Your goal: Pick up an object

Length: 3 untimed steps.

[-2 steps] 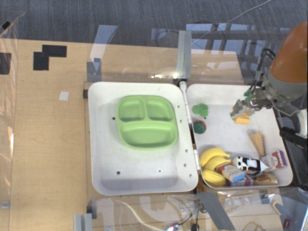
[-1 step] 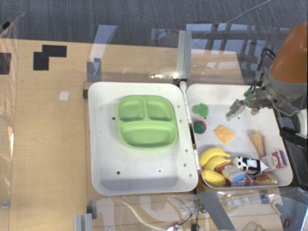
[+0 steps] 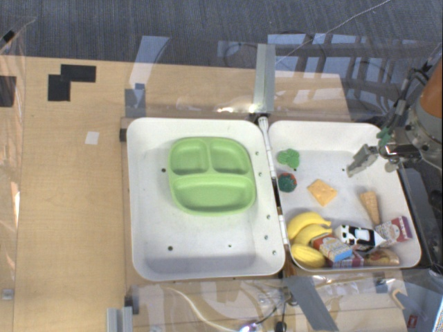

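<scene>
The right bin holds several small toys. A green broccoli piece and a red strawberry lie near its left wall. A yellow cheese wedge sits mid-bin and a tan ice-cream cone lies to its right. Two yellow bananas, a black-and-white cow, a small carton and a pink packet crowd the front. My gripper hangs over the bin's right side, above and behind the cone, touching none of the toys.
The left bin bears a green divided plate in its middle. A metal divider separates the two bins. The arm's wrist and cables stand over the right bin's right rim. Wooden benchtop stretches to the left.
</scene>
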Tool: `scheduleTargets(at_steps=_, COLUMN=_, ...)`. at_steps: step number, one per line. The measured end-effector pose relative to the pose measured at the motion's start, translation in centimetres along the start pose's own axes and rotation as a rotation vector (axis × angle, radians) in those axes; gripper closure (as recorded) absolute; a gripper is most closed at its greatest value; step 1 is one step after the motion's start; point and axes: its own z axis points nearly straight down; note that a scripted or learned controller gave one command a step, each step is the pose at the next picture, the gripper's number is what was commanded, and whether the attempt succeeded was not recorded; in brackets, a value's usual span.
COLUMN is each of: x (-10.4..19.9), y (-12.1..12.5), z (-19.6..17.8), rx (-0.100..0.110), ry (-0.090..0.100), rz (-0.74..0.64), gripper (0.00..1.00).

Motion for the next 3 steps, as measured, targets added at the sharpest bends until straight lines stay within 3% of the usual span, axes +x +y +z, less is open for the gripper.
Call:
scheduleTargets(at_steps=1, x=4.3, y=1.7, z=15.7, rx=0.006, ry=0.002, rz=0.132, gripper=0.00)
scheduleTargets(at_steps=2, x=3.8, y=7.6, z=19.2, rx=-0.009, ry=0.000, rz=0.045, gripper=0.00)
scheduleTargets(at_steps=3, x=4.3, y=3.4, z=19.0, rx=-0.015, ry=-0.001, rz=-0.031, gripper=0.00)
